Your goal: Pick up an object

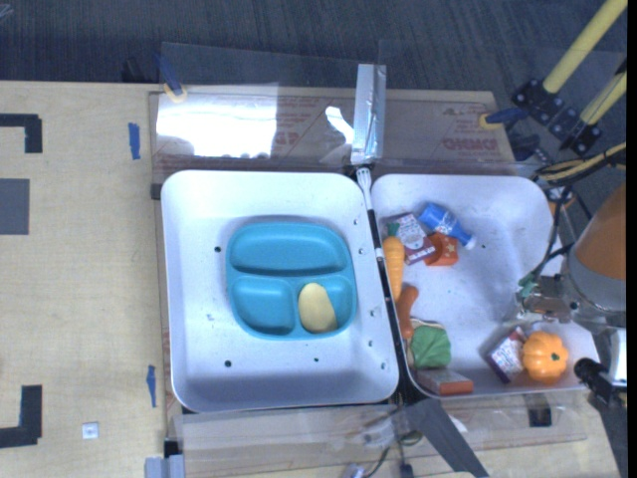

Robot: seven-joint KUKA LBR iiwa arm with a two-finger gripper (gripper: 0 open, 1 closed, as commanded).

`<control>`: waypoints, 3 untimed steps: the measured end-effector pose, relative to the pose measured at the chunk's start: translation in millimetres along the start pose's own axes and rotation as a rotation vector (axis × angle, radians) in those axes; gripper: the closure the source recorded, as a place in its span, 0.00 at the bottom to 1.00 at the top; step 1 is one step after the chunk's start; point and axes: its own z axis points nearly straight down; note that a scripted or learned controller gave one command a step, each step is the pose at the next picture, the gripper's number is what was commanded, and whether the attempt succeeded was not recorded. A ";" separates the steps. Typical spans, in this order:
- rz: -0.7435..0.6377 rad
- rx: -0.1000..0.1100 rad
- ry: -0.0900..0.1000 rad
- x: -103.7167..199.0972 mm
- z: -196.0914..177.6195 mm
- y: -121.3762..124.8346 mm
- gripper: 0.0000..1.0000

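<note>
in the camera view the arm (605,252) reaches in from three o'clock, its orange band sitting over the right bin's (498,202) far edge, and the gripper (542,302) hangs near that bin's four o'clock side; whether it is spread or closed, or has anything in it, cannot be told from here, since the wrist hides that end. the nearest candidate is the small orange pumpkin (545,357) at about five o'clock in the right bin, touching a dark packet (506,355) on its nine o'clock side. along the bin's nine o'clock wall lie an orange carrot (394,267), a green leafy piece (431,347), and at eleven o'clock a blue item (443,222) with a red wrapper (438,252) beside it. the left bin (189,267) holds a teal divided tray (284,267) with a yellow lemon-like piece (317,307) in its five o'clock compartment. the likely trouble: the pumpkin is round and pressed against the packet and close to the bin wall, so a descent slightly off centre could roll it away, pinch the packet instead, or strike the rim.
</note>
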 end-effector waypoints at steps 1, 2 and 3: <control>-0.045 -0.002 0.003 109.9 8.7 72.7 1.00; -0.157 0.004 0.001 114.2 -89.2 30.1 1.00; -0.156 0.010 0.001 114.2 -86.4 28.6 0.00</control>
